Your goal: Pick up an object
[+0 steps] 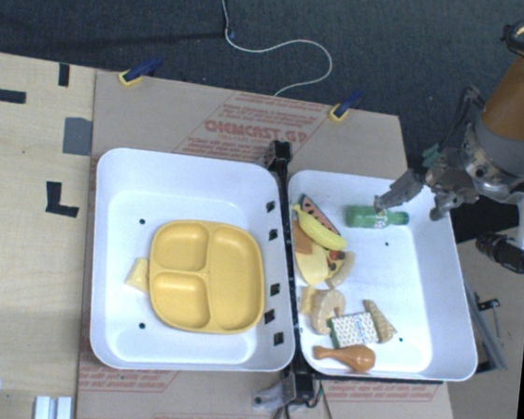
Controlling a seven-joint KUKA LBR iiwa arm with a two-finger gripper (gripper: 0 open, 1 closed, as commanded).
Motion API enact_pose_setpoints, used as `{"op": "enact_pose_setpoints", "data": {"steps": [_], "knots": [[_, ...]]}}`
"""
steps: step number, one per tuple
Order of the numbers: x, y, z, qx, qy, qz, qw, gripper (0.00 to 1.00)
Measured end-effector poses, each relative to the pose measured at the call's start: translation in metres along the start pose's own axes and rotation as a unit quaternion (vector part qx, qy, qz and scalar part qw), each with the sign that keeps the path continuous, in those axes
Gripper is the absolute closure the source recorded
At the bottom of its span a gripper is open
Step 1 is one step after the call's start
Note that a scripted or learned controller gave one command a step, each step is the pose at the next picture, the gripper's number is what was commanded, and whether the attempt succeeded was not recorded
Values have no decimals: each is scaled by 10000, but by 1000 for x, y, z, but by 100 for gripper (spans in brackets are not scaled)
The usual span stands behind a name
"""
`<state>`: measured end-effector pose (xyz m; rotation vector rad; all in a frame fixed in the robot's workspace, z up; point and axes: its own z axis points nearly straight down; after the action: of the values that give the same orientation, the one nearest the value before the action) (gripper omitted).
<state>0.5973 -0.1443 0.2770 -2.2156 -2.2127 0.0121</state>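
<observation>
Overhead, the grey arm (pixel 513 110) reaches in from the right, and its pincer (pixel 396 202) sits at the far edge of the right bin (pixel 440 299), right at a small green object (pixel 374 218) that lies flat on the bin floor. One finger tip seems to touch the green object's right end, but the view does not make plain whether the object lies between the fingers, nor whether the fingers stand apart or together; that cannot be told.

Along the left wall of the same bin lies a cluster of toy food: a banana (pixel 321 230) on top of a pale yellow slice (pixel 321 265), with a dark reddish piece (pixel 313 209) just behind it. Nearer the camera sit beige bread-like pieces (pixel 323 307), a speckled white-and-green block (pixel 353 330) and a brown drumstick (pixel 349 357) near the front rim.

The left bin (pixel 118 234) holds a yellow divided plate (pixel 207 276) in its middle, with a pale yellow wedge (pixel 137 275) tucked under its left edge. Both bins rest on a cardboard sheet (pixel 243 127) on the table (pixel 16 223).
</observation>
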Motion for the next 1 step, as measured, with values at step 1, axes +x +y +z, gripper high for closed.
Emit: {"op": "enact_pose_setpoints", "data": {"steps": [1], "knots": [[0,2,-7,-57,-9,-13,10000,0]]}}
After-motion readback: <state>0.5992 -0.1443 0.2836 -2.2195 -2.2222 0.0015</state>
